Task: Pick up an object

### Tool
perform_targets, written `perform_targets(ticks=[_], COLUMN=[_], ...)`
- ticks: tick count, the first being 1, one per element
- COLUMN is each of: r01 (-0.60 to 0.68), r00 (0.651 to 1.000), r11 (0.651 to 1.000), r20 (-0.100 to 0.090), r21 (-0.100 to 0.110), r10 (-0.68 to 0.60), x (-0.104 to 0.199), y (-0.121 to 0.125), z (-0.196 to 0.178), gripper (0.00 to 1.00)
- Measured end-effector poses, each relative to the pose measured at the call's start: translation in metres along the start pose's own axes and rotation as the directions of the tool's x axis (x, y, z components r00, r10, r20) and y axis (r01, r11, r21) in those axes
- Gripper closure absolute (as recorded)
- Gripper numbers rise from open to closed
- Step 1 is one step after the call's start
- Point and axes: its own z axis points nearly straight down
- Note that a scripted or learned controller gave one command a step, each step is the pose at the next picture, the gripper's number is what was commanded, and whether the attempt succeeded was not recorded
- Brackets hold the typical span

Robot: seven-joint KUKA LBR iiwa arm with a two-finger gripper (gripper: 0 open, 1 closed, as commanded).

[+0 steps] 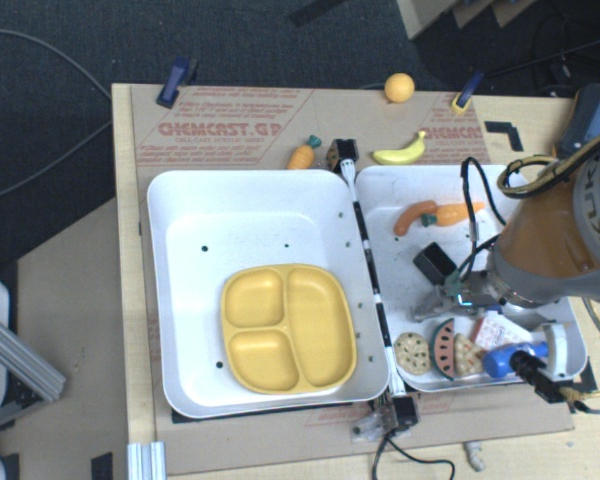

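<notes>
Watermelon slice against bin's near rim

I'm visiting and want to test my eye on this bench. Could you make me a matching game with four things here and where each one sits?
Things:
1. yellow plastic divided plate
2. yellow toy banana
3. small orange ball
4. black rectangular block

Places:
A. inside the right white bin
B. on the brown board near its far edge, beyond both bins
C. inside the left white bin
D. on the brown board just beyond the right bin's far rim

Pairs: 1-C, 2-D, 3-B, 4-A
</notes>
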Motion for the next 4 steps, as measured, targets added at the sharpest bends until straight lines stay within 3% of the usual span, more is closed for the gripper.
perform_targets(ticks=[1,2,3,4], r01=[0.001,0.001,0.002,0.002], r00=[1.0,1.0,1.0,1.0], r11=[1.0,1.0,1.0,1.0], r20=[0.001,-0.001,0.001,0.0], r21=[-0.003,0.001,-0.002,-0.003], r10=[-0.001,-0.001,-0.002,-0.002], x=[-0.003,-0.002,-0.002,0.066], y=[0.061,0.075,0.076,0.1], z=[-0.052,0.0,-0.011,-0.101], gripper=[0.0,0.0,1.0,1.0])
